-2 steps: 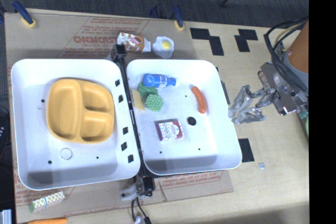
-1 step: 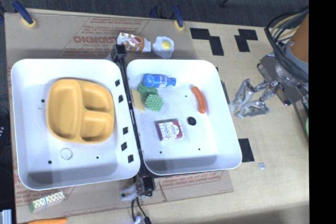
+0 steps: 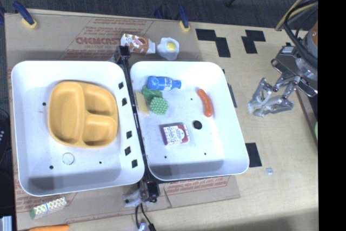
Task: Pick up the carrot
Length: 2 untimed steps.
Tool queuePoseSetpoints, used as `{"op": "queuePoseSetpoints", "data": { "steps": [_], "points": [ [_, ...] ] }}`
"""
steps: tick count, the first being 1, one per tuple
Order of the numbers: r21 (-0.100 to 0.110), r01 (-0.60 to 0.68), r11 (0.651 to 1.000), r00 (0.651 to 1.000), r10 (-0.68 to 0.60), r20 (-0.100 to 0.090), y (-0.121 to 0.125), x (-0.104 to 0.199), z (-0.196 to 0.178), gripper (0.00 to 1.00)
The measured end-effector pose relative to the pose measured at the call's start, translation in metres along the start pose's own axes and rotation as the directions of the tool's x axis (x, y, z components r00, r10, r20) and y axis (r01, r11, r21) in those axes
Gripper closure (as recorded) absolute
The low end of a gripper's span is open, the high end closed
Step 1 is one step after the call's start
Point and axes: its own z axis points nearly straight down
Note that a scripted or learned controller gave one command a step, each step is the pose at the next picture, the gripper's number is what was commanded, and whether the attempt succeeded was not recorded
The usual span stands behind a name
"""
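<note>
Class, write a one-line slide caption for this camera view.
Gripper over the bench, right of the right bin, where the carrot lies untouched; yellow tray in the left bin.

Orange carrot (image 3: 205, 102), blue bottle (image 3: 162, 83), yellow tray (image 3: 82, 113), perhaps maroon packet (image 3: 174, 134).

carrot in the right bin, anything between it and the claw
Nothing visible blocks it. The claw sits over the bench to the right of the right bin, and the carrot lies alone near that side; only the bin's low rim lies between them.
</note>
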Motion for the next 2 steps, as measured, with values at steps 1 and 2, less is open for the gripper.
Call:
{"op": "queuePoseSetpoints", "data": {
  "steps": [1,2],
  "points": [
    [-0.003,-0.351,0.936,0.936,0.351,-0.003,0.0063,0.0064,0.1135,1.00],
    [-0.002,0.154,0.988,0.988,-0.154,-0.001,0.0034,0.0028,0.1058,1.00]
  ]
}}
